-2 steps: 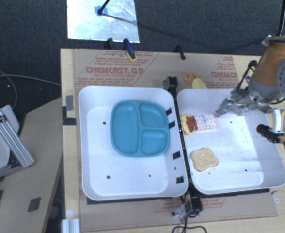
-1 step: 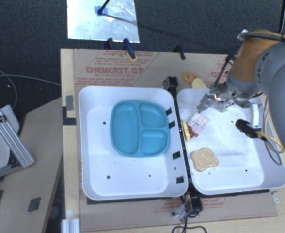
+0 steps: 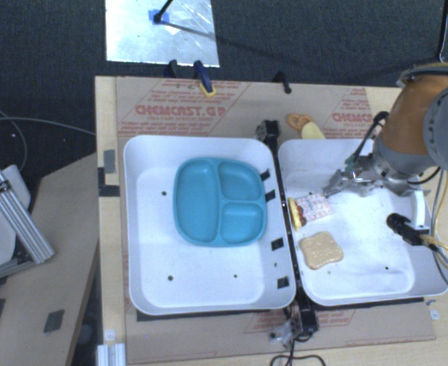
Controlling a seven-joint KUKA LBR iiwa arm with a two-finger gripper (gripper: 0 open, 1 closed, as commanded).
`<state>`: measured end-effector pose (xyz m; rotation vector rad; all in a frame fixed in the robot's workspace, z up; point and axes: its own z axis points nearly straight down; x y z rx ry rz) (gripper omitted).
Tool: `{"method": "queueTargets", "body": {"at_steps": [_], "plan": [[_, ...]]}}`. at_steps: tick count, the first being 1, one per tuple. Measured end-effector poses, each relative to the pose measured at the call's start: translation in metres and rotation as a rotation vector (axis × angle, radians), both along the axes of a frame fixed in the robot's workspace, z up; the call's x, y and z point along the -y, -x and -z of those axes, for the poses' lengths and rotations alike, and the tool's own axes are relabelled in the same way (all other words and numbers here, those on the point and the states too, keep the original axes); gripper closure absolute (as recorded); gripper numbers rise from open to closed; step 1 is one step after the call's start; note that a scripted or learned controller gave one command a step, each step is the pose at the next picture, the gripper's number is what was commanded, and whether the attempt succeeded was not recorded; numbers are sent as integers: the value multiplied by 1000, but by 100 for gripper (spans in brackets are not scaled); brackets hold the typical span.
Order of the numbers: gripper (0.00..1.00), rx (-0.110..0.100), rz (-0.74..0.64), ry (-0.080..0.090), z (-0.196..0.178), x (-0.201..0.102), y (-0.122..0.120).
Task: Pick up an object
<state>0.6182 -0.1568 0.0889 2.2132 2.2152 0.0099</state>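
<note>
Camera view: one blue plate [image 3: 219, 202], one wrapped snack [image 3: 308, 208], one toast slice [image 3: 320, 249].

Robotics lab bench, not a home. Industrial grey arm [image 3: 430, 120] with orange band over two shallow white bins [image 3: 152, 280] clipped side by side on a cardboard sheet [image 3: 178, 105] printed CHEMCAST GP. Dark carpet floor [image 3: 41, 44], loose black cables [image 3: 11, 128], aluminium extrusion frame [image 3: 7, 204] at left, a shiny metal plate [image 3: 161, 20] on the floor beyond the bench. Toy food and a blue divided plate [image 3: 220, 202] as test props.
</note>
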Motion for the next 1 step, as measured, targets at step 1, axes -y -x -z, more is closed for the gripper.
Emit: {"method": "queueTargets", "body": {"at_steps": [1], "plan": [[0, -2, 0, 0, 1, 38, -38]]}}
